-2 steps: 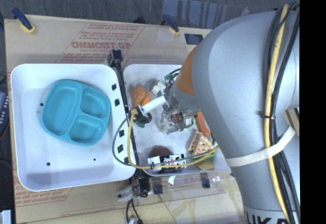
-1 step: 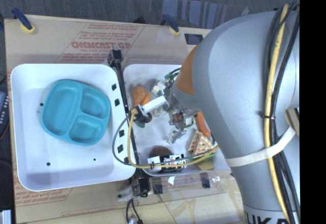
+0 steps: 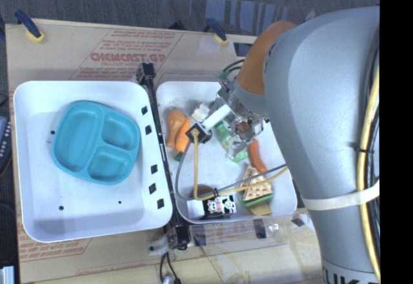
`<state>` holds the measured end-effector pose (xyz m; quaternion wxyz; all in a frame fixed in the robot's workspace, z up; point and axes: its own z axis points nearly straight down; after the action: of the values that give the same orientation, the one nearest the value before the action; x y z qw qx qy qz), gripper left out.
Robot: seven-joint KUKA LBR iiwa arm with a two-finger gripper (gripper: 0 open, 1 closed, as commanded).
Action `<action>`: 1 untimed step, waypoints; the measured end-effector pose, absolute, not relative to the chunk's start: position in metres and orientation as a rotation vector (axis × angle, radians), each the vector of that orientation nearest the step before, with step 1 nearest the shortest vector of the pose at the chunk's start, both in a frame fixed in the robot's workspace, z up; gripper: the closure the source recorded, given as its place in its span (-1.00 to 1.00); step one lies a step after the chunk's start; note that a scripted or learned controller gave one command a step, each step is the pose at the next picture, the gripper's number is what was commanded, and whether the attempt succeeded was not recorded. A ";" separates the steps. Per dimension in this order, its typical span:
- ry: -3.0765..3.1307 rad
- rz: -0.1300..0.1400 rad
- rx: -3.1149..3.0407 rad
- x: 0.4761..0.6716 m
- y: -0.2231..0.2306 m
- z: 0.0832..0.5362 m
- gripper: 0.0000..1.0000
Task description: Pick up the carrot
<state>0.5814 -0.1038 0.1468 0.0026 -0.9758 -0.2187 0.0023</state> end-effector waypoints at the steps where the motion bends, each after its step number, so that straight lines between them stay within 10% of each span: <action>1: -0.645 0.017 -3.065 0.518 -0.089 0.090 -1.00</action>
<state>0.5179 -0.0887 0.0902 0.0045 -0.9785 -0.2059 0.0053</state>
